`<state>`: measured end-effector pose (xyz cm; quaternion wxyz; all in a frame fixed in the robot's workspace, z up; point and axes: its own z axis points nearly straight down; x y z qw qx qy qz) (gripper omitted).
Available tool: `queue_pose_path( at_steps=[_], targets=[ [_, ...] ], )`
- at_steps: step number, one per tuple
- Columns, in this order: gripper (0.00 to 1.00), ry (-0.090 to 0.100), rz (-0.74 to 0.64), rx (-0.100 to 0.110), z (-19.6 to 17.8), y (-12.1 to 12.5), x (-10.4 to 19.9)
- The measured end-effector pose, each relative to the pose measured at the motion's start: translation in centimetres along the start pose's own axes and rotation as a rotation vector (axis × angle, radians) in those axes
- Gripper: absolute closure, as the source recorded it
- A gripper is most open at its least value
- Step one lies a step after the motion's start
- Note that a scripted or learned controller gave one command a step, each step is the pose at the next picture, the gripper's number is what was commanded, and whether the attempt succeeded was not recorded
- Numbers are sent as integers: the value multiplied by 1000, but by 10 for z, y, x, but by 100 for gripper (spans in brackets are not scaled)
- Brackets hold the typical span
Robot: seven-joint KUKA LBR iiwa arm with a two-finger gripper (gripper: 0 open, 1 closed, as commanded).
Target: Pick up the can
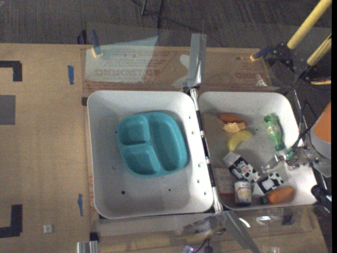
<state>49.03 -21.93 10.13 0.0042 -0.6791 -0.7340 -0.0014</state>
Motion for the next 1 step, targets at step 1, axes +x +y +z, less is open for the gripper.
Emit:
queue_pose_path(
  at_steps=[1],
  targets=[
    [0,-17,360,-11,8,0,114]
  ],
)
